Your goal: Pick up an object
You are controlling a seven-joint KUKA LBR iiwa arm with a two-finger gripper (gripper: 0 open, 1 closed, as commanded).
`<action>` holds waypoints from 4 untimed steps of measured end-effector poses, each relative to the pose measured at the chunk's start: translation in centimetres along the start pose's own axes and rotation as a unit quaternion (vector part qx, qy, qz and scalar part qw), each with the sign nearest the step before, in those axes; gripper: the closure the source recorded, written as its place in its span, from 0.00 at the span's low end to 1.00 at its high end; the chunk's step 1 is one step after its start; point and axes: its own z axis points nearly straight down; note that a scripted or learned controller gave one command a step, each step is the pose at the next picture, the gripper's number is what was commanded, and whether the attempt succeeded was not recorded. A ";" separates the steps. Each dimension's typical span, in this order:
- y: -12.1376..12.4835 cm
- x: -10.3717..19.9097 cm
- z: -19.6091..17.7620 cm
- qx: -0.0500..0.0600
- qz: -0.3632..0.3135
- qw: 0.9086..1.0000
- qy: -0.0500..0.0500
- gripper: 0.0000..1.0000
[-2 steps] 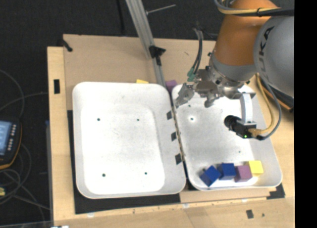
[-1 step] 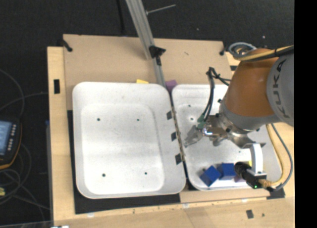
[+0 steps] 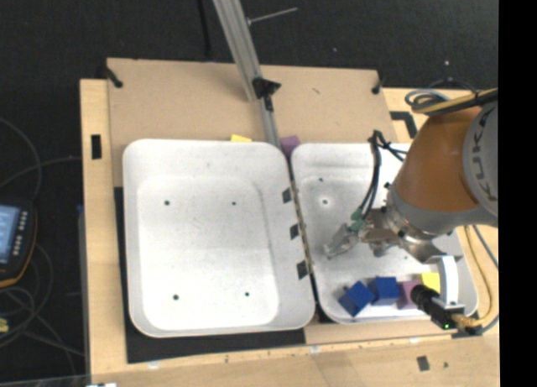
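We are looking down on the surface [image 3: 210, 100], where two white bins are sitting side by side, their inner rims touching along a line of dark clips. The left bin [image 3: 210, 238] is showing a broad bare floor. The arm [image 3: 445, 175] is reaching in over the right bin [image 3: 336, 175] from the surface's right edge, and its claw [image 3: 340, 243] is hanging low over the middle of that bin, close to the shared rim; its fingers are blurring together against the white floor, so we cannot tell whether they are wide or narrow, and we are seeing nothing between them. The objects are crowding the right bin's near edge: a dark blue block [image 3: 356, 296] is lying tilted, a second blue block [image 3: 385, 289] is sitting just beside it, a small purple piece [image 3: 406, 294] is resting against that, and a yellow piece [image 3: 430, 280] is showing under the arm's wrist. All are lying apart from the claw, nearer the near rim. The far half of the right bin is offering open floor. Behind the bins, a yellow scrap [image 3: 241, 138] and a purple block [image 3: 289, 143] are peeking over the far rims.
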 end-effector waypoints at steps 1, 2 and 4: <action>1.5 4.0 -9.7 -0.007 -0.006 1.000 0.001 0.00; 1.1 -4.3 -8.0 -0.002 0.002 1.000 -0.001 0.00; 0.8 -6.8 4.4 -0.004 0.000 1.000 0.001 1.00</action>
